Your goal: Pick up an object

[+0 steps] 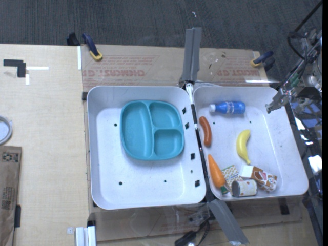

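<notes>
The end effector [272,104] sits at the far right of the camera view, just over the upper right rim of the right bin [287,147]. Whether it is apart or together cannot be told; it is small and tangled among cables, and nothing shows in its grip. The arm [307,70] reaches in from the right edge, mostly cropped, with dark cabling looping above it.

In the right bin lie a blue bottle [228,107] on its side near the top, a sausage [206,131] along the left wall, a banana [244,145] in the middle, a carrot [216,172] lower left, and a can [244,187] with small cartons [264,179] at the bottom. The left bin [102,158] holds a teal divided plate [152,130]. Both bins rest on the surface [41,137].
</notes>
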`<state>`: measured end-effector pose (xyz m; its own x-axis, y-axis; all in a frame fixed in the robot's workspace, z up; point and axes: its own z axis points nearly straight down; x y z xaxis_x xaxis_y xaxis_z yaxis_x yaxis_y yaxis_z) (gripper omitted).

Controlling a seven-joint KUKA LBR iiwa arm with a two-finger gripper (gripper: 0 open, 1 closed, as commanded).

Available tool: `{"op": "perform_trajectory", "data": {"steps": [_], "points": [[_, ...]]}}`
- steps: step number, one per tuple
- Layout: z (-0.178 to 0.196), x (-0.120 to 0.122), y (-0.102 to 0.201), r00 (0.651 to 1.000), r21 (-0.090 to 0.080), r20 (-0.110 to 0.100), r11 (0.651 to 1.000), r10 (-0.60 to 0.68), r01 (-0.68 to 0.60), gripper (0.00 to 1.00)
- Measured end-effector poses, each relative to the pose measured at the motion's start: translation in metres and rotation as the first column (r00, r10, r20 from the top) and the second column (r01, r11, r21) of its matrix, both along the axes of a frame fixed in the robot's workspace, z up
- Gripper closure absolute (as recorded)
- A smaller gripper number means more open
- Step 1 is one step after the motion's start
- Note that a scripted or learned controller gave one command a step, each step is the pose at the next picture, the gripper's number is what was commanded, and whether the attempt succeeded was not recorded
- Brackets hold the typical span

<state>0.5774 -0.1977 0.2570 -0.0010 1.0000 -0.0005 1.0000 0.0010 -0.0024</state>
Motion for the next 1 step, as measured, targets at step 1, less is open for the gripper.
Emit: {"op": "perform_trajectory", "data": {"steps": [1], "points": [[-0.1189, -0.0200, 0.0100, 1.000, 0.001, -0.001, 1.000, 0.029, -0.029, 0.00]]}}
